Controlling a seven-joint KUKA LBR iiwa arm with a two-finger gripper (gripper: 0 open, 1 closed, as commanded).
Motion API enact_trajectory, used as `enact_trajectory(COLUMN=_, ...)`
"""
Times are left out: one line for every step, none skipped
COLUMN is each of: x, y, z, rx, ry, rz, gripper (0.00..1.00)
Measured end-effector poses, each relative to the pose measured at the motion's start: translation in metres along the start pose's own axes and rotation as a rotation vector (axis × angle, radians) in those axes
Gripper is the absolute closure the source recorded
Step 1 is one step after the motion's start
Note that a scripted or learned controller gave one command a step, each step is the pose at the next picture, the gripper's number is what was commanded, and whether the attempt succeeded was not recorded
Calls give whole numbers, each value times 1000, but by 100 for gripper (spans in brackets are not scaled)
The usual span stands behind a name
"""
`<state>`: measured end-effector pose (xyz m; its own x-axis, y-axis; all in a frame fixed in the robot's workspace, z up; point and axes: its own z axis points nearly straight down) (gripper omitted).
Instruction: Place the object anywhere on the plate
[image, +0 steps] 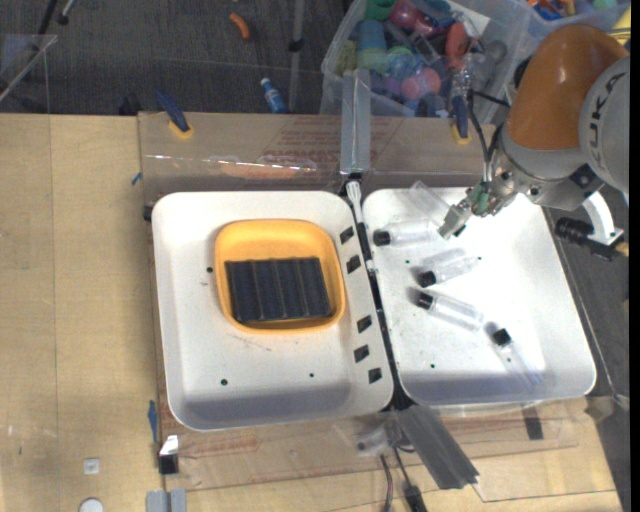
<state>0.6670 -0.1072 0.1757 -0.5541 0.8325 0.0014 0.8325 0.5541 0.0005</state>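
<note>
A: Hanging over the far side of the right bin (560, 300), the arm (565, 90) is reaching in from the right, with its jaws (455, 222) pointing down and to the left.

B: Are the jaws gripping anything?

A: I cannot tell. They are showing as a small, blurred tip, and I cannot make out whether they are standing wide or narrow, or whether anything is sitting between them.

B: What is lying in that bin?

A: Several clear tubes with black caps. One tube (400, 236) is lying near the bin's left wall, just left of the jaws. A second tube (447, 271) is lying below the jaws, toward the middle of the bin. A third tube (450, 306) is lying slantwise just below that one. A fourth tube (512, 350) is lying toward the near right corner, well apart from the first.

B: And the plate?

A: The plate (278, 238) is sitting in the left bin (190, 330), roughly in its middle. It is orange-yellow with rounded corners, and a dark ribbed slab (278, 288) is lying flat on it, covering most of its floor.

B: So the tubes and the plate are staying in separate bins?

A: Yes, all four tubes are lying in the right bin, none touching the plate. Both bins are sitting side by side on the pale wooden worktop (70, 300).
</note>
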Motion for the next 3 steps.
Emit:
enact_trajectory(x=0, y=0, z=0, rx=-1, ry=-1, rz=0, gripper=0)
enact_trajectory(x=-53, y=-35, z=-147, rx=-5, ry=-8, rz=-301, gripper=0)
enact_trajectory(x=-55, y=-35, z=-159, rx=-13, ry=-14, rz=-297, gripper=100)
